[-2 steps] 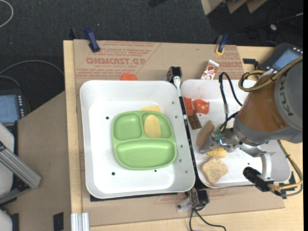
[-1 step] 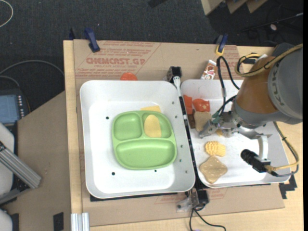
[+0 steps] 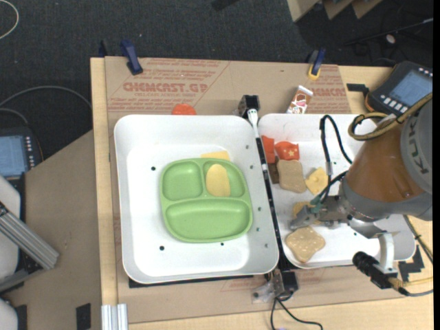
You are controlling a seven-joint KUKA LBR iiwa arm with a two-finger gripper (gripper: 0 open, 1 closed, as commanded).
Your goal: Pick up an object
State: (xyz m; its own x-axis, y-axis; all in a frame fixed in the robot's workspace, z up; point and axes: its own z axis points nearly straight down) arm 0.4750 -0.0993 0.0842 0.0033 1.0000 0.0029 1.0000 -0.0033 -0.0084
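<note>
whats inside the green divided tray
A pale yellow oval piece lies in the upper right compartment of the green divided tray. A yellow slab is partly hidden behind its rim.

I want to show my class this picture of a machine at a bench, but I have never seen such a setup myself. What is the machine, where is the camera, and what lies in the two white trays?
The camera hangs above the bench and looks down at a slant. The big grey and orange shape on the right is a robot arm; a program moves it. At its tip is a gripper, a two-fingered claw for picking things up. It sits low in the right bin, among the toy food.

The left bin holds a green divided plate with a pale yellow piece in one upper compartment. The right bin holds a red piece, a tan block, a yellow wedge and a tan bread-like slice.

From this angle I cannot tell whether the claw has hold of anything.
</note>
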